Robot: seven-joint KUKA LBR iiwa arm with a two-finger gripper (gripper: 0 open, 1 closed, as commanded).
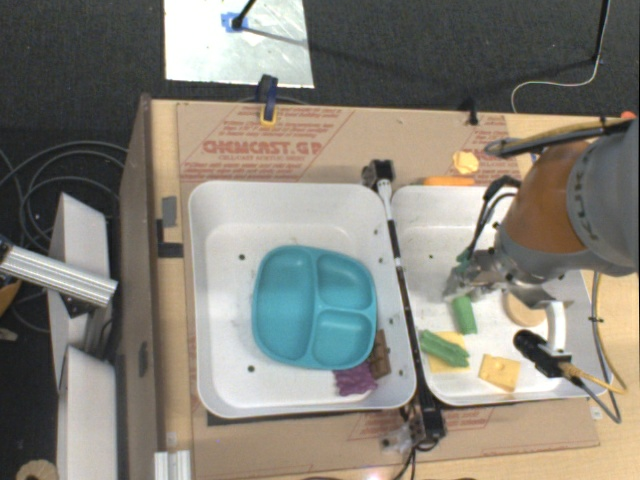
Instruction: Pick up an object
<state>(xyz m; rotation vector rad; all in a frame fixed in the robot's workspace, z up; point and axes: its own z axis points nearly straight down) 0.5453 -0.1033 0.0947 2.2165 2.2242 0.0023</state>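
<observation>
Grey arm (585,208) with orange band, entering from right, wrist above right bin (430,230). Gripper (468,280) low over mid-floor of that bin, pointing left; open or closed state: cannot be told.

Left to right:

1. Floor: dark carpet (80,48). Loops of black cable (45,173) at far left. Silvery sheet (235,28) lying flat beyond bench.
2. Bench surface: brown cardboard sheet (300,138) printed in red, under both bins.
3. Left bin (212,268): white, shallow. Teal divided plate (312,308) at centre. Purple item (352,380) and brown item (381,356) touching plate's lower right edge, against bin wall.
4. Right bin, task thing: green block (464,315), short, bright green, stick-shaped, long axis running roughly up-down in view, slightly tilted. Position: on bin floor, just below gripper. Contact with gripper: cannot be told.
5. Right bin, remainder: flat green piece (438,347) near lower left corner, lying partly over a yellow piece. Yellow wedge (499,370) beside it to the right. Orange item (448,180) at far rim.
6. Small yellow item (465,161) on cardboard just beyond far rim.
</observation>
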